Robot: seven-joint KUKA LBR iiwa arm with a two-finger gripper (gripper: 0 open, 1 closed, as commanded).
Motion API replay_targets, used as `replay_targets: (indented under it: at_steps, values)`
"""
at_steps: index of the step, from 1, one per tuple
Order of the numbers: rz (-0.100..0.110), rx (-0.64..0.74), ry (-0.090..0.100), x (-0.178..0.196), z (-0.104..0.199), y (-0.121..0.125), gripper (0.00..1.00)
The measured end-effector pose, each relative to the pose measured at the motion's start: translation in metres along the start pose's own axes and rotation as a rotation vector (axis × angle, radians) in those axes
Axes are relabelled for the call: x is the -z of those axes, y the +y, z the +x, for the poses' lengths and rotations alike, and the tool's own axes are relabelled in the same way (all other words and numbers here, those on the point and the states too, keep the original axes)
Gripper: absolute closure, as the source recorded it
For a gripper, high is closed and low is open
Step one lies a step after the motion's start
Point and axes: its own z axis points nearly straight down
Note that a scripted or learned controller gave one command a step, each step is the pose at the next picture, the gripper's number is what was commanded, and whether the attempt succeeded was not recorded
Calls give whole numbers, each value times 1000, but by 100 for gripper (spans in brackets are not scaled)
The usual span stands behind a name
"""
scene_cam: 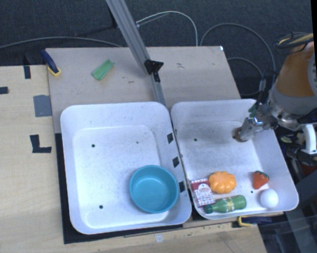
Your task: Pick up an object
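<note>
My jaws (pixel 241 134) hang at the frame's right, their state unclear; the orange plastic pumpkin (pixel 222 182) lies below them, slightly left, lower in frame

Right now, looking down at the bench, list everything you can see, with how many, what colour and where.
bins: two, white, side by side on the bench
bowl: one, blue, near front corner of the left bin
pumpkin: one, orange, front of the right bin
strawberry: one, red, front right of the right bin
egg: one, white, front right corner of the right bin
bottle: one, green, lying along the right bin's front wall
small packet: one, red and white, left of the pumpkin
green block: one, green, on the board behind the left bin
clamp: one, blue and yellow, at the board's back left corner
arm: one, grey and orange, at the right
hand: one, grey, over the right bin's right side
</note>
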Motion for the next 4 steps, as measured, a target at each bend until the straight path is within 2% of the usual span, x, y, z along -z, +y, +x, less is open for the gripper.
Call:
replay_targets:
  at_steps: [2,3,4]
  values:
    - [2,1,0,91,-9,-1,100]
    - [7,5,3,77,46,-1,100]
    - [6,6,4,84,98,-3,100]
